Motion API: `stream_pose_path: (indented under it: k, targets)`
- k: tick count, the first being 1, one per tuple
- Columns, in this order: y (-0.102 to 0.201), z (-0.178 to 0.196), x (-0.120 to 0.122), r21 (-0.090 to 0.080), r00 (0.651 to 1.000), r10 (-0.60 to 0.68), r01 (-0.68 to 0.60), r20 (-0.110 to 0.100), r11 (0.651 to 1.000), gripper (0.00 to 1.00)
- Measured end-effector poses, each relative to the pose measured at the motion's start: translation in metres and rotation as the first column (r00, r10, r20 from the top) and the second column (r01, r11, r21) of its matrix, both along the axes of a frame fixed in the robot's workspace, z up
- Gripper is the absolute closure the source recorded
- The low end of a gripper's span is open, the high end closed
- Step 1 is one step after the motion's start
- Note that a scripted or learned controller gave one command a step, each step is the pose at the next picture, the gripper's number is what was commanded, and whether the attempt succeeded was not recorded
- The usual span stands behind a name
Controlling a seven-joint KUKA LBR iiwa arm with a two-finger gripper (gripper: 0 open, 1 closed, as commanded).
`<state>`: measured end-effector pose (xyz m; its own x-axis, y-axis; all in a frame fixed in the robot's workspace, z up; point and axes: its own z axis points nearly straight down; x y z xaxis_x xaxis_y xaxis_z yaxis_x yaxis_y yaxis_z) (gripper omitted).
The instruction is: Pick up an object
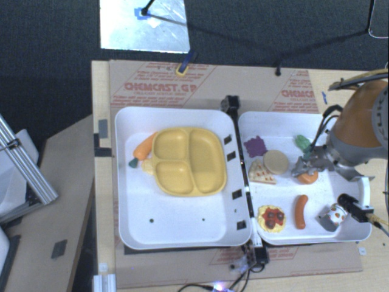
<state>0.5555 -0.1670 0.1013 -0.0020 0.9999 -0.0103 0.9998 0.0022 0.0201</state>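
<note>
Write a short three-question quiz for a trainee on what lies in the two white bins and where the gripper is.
1. True or false: the yellow divided plastic plate lies in the right white bin.
2. Which item lies against the plate's left edge? A) the orange toy carrot B) the purple toy grapes C) the red toy sausage
3. Fill in: the two-finger gripper is low over the ____ bin, beside a small orange piece.

Key: 1 false, it lies in the left white bin. 2 A. 3 right.
</note>
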Motion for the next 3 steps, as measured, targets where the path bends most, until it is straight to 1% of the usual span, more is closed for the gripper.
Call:
stream_pose_path:
  k: [1,2,3]
  targets:
    - [-0.001,0.054,-0.009,0.009,1.000,-0.001,0.001,-0.015,1.000,1.00]
    - [0.003,0.118,-0.006,0.008,1.000,0.003,-0.002,-0.011,1.000,1.00]
    - [0.003,0.123,-0.005,0.010,1.000,0.002,-0.002,-0.017,1.000,1.00]
